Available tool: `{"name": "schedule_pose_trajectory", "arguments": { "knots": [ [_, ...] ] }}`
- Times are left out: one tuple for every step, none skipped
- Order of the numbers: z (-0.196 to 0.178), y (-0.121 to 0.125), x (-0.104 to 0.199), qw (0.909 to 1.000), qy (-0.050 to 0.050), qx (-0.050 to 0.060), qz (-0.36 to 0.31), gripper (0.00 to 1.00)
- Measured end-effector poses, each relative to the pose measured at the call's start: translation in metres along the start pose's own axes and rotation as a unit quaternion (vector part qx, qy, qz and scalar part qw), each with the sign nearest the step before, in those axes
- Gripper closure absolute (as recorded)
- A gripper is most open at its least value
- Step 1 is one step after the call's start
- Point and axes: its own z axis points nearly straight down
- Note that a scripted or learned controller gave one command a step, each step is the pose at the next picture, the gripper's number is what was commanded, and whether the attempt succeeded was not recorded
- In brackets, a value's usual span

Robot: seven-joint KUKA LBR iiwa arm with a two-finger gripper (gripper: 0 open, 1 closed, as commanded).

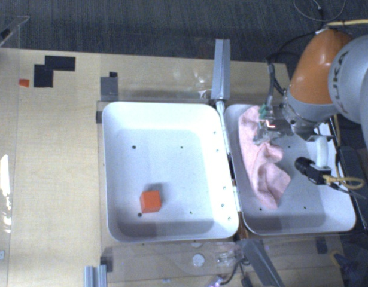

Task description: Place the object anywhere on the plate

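A pink cloth (pixel 264 166) lies crumpled along the left side of the right bin (pixel 327 211). My gripper (pixel 268 127) is right over the cloth's upper part, low and against the fabric. The cloth bunches up around the gripper there. A small orange cube (pixel 151 201) rests in the left bin (pixel 172 124), near its front left corner and far from the gripper.
A grey metal post (pixel 221 70) stands at the back between the two bins. Black blocks (pixel 52 69) and a tiny red piece (pixel 23 83) sit on the wooden bench at the far left. The arm (pixel 327 64) fills the upper right.
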Motion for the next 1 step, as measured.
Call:
{"name": "schedule_pose_trajectory", "arguments": {
  "knots": [
    [-0.0405,0.0025,0.0015,1.0000,0.000,-0.001,-0.005,1.00]
  ]
}}
